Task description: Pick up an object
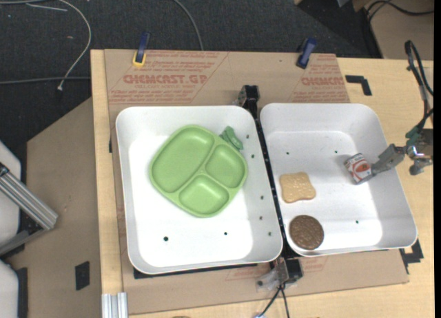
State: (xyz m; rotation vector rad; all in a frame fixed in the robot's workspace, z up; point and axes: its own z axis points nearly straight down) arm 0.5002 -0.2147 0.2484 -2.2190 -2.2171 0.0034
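small can (358,167) beside gripper (387,159)

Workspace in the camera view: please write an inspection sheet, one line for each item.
Surface: bench bears left bin and right bin, side by side.
Job's things: green tray in left bin; toast, brown disc, small can in right bin.
Clutter: blue clamps on the cardboard edge.
Grippers: gripper beside the can; fingers unclear.
Cables: grey cable on the floor.
Surroundings: dark carpet.
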